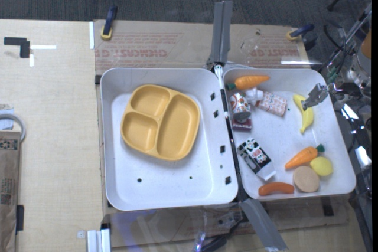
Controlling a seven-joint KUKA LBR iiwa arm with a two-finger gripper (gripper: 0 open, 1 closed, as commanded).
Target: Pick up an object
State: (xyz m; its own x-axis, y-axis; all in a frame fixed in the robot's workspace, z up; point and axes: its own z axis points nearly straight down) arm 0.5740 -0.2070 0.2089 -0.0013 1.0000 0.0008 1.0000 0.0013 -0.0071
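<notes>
The right bin point(339, 127) holds several toy foods. A yellow banana point(306, 117) lies near its right side, and my gripper point(315, 97) hangs at the banana's upper end, reaching in from the right. Nothing shows as held. A carrot point(250, 79) lies at the bin's top. Below it are a small can point(239, 104) and a pink-and-white packet point(272, 103). A black-and-white carton point(256, 158) lies in the middle. Along the bottom are a second carrot point(303, 156), a lemon point(322, 166), a tan round piece point(306, 179) and a red sausage point(276, 188).
The left bin point(112, 144) holds a yellow divided plate point(160, 121). A grey divider post point(221, 32) stands between the bins at the back. Clamps point(108, 22) sit on the bench's far edge. Cables and arm hardware point(354, 85) crowd the right edge.
</notes>
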